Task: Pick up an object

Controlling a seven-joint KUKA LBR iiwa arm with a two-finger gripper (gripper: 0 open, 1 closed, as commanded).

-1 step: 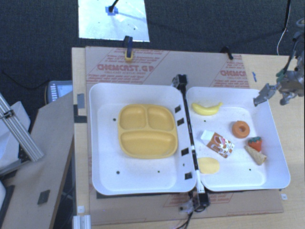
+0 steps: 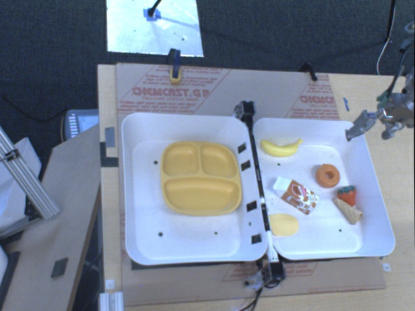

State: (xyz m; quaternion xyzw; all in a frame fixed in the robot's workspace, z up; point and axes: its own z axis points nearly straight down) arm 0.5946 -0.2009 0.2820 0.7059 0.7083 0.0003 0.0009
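Note:
The right bin [image 2: 373,173] holds several toy foods. A yellow banana [image 2: 281,148] lies at its far left, and an orange doughnut [image 2: 327,175] sits right of centre. Close by are a red strawberry [image 2: 349,194], a tan cone-shaped piece [image 2: 348,211], a small printed carton [image 2: 298,196] and a pale yellow lump [image 2: 283,224]. My gripper [image 2: 371,133] hangs above the bin's far right corner, open, with nothing between its fingers. It is up and to the right of the doughnut, apart from every object.
The left bin [image 2: 139,173] holds a yellow divided plate [image 2: 200,177]. A black divider strip [image 2: 254,173] runs between the bins. A shiny metal sheet [image 2: 154,18] lies beyond the bench, and a cable [image 2: 389,18] hangs at the far right.

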